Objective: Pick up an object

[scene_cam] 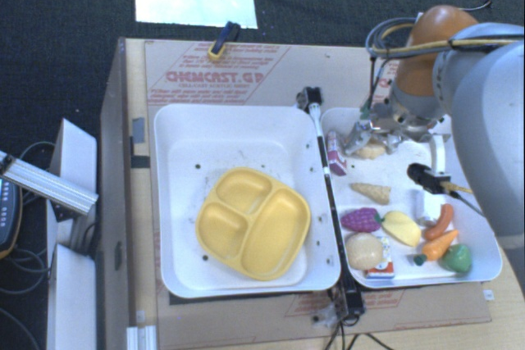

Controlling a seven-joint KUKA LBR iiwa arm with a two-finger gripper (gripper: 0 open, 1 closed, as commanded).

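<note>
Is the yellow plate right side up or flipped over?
Right side up. The yellow plate lies flat in the left bin, and its three hollow sections face upward with nothing in them.

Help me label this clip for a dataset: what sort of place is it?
Probably a robotics lab bench: two white bins side by side, toy food such as a carrot, and a grey arm reaching in.

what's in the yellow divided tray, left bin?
Nothing visible: all three compartments of the yellow tray show bare plastic. It lies flat in the left bin; whatever is beneath the tray is covered. The toy food is all in the right bin.
</note>
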